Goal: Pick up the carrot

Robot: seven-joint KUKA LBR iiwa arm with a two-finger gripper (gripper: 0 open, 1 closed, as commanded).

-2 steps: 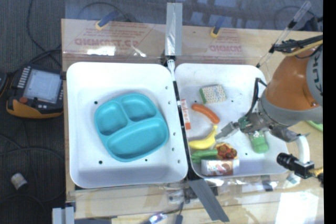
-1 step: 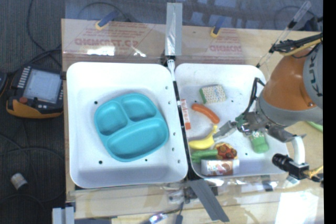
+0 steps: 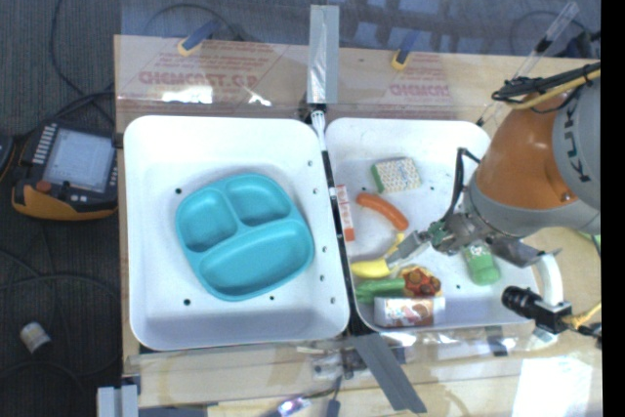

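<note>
In the right bin [image 3: 444, 137], carrot [image 3: 382, 208] just left of gripper [image 3: 418, 244], apart

Two white bins side by side: left bin [image 3: 146, 210] holding a blue divided tray [image 3: 244, 234]; right bin [image 3: 430, 137] with the orange carrot [image 3: 381, 208] near centre, gripper [image 3: 422, 244] just to its lower right, beside a yellow banana [image 3: 371, 266] and a can [image 3: 408, 311] at the lower edge

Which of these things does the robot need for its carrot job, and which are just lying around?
For the job:
carrot
gripper

Just lying about:
blue tray
sponge
banana
green bottle
can
</note>
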